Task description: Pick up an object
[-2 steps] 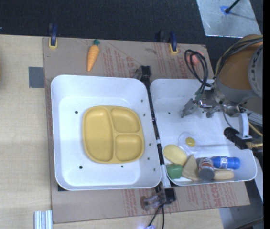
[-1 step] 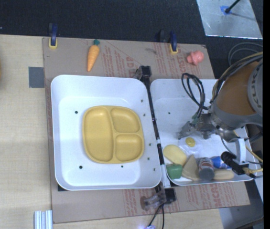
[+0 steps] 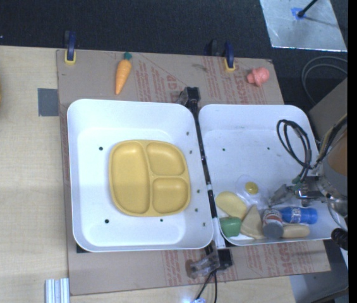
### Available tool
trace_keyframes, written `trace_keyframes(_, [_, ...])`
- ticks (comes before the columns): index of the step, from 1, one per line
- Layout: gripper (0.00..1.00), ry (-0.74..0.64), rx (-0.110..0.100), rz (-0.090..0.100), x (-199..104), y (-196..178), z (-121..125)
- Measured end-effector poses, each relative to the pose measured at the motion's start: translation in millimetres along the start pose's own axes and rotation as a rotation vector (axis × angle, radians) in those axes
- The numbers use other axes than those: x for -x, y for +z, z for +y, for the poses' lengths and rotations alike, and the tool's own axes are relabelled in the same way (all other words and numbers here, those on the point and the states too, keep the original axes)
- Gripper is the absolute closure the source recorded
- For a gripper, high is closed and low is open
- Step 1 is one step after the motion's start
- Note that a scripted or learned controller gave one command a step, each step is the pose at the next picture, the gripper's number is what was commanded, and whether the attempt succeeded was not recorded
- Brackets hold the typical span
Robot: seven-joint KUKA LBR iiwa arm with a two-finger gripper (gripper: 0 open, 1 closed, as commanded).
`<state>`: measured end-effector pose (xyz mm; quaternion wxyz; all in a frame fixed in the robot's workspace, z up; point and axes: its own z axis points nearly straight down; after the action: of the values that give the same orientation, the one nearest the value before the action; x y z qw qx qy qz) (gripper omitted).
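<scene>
One gripper (image 3: pixel 292 191) low over right bin (image 3: pixel 241 122)

Bright even overhead light, mild glare on white bins (image 3: pixel 83 169), soft focus.

2 shallow white bins (image 3: pixel 134 109) (image 3: pixel 254 115), 1 yellow three-compartment plastic tray (image 3: pixel 148 177), 1 orange toy carrot (image 3: pixel 122 73), 1 pink toy lump (image 3: pixel 258 76), 2 blue clamps (image 3: pixel 70 45) (image 3: pixel 228 53).

A looped black cable (image 3: pixel 294 141) trails to the small silvery metal gripper (image 3: pixel 290 193) of the robot arm, its orange-brown band (image 3: pixel 337 158) glimpsed at the frame's edge; finer fittings are apparently screws, though blurred.
</scene>
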<state>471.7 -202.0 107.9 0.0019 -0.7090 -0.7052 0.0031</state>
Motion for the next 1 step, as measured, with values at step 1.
trace_keyframes(1, [0.0, -0.019, 0.012, 0.001, -52.7, 15.2, 105.2])
